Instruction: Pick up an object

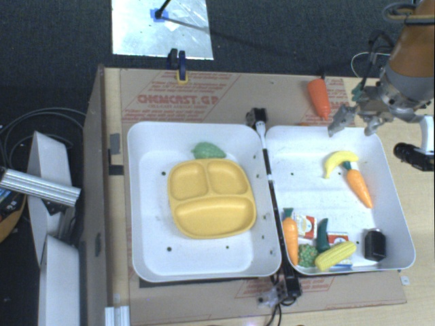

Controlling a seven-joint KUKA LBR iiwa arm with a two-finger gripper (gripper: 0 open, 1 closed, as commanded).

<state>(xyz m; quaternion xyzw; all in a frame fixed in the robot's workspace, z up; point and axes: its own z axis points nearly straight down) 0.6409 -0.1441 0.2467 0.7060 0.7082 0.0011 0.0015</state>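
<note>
The two shallow white plastic bins [153, 182] look smooth with a soft sheen. In the left one, the yellow divided plastic plate [211, 199] is matt. At twelve o'clock, a crinkled silver foil-like sheet [162, 19] shines on rough dark carpet-like flooring [54, 39]. The brown board [224, 94] under the bins looks like dull cardboard. The orange toy carrot [358, 187] appears smooth plastic.
</note>
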